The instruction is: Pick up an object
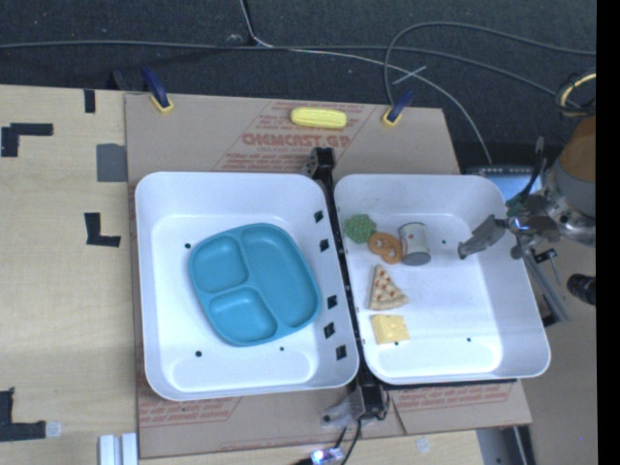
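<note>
We are looking first at the right bin [504,356], where a yellow cheese block [390,329] is lying nearest us, with a pizza slice [386,289], a pretzel [386,247], a grey can [415,243] and green broccoli [360,228] beyond. The claw [484,235] is hovering over the bin's far right; whether it is open or gripping anything, we cannot tell. A blue plate [254,282] is sitting in the left bin [160,279].

A dark carpeted floor [320,13] is seen up and left of the claw [489,232], crossed by thin cables [446,76]. A pale wooden bench [58,260] lies far to its left, marked with black tape pieces [97,231]. A cardboard sheet [281,134] is clamped by blue clips [157,91].
</note>
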You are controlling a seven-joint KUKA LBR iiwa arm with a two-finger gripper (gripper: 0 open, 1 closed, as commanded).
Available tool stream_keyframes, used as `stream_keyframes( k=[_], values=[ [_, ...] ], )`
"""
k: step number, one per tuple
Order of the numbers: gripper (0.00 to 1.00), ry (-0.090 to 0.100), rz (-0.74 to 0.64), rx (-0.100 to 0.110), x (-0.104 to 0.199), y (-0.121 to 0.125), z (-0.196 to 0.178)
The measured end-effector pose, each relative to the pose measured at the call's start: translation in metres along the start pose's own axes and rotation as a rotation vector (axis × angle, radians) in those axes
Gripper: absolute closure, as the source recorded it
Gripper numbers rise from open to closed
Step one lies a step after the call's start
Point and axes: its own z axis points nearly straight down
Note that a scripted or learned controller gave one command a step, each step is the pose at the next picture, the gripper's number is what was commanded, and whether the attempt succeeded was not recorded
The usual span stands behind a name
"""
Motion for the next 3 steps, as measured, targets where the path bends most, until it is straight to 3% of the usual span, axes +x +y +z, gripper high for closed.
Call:
stream_keyframes(
  k=[1, 3],
  values=[
    [0.0, -0.004, -0.004, -0.014, 0.0, 0.003, -0.008],
    [0.0, -0.002, -0.005, -0.008, 0.003, 0.004, 0.1]
  ],
)
